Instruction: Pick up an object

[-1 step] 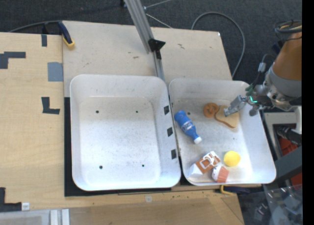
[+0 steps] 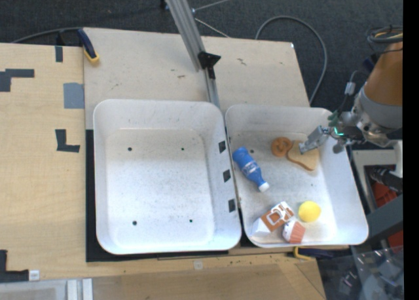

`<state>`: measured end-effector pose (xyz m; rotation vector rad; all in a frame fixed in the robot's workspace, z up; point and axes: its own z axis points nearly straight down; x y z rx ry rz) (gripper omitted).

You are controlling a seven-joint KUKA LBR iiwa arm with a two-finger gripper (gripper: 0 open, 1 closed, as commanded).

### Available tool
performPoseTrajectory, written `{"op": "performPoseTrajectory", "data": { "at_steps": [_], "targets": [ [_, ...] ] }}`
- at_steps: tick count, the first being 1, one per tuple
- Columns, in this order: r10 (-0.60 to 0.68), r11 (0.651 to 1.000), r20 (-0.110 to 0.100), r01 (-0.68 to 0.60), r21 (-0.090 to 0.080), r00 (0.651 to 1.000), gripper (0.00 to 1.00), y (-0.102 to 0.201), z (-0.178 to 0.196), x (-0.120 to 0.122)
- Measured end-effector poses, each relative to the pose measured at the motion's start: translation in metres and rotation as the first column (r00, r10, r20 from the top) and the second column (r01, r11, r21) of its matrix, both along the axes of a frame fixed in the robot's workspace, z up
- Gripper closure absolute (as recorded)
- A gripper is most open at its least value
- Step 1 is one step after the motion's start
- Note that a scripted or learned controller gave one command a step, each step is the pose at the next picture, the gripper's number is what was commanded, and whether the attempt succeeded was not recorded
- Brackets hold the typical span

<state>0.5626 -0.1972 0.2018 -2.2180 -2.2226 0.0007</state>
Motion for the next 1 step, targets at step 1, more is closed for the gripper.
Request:
{"op": "performPoseTrajectory", "data": {
  "at_steps": [1],
  "targets": [
    [-0.001,1.000,-0.004,0.001,0.000,1.000,0.00,0.0077,-0.0465,0.0006]
  ]
}}
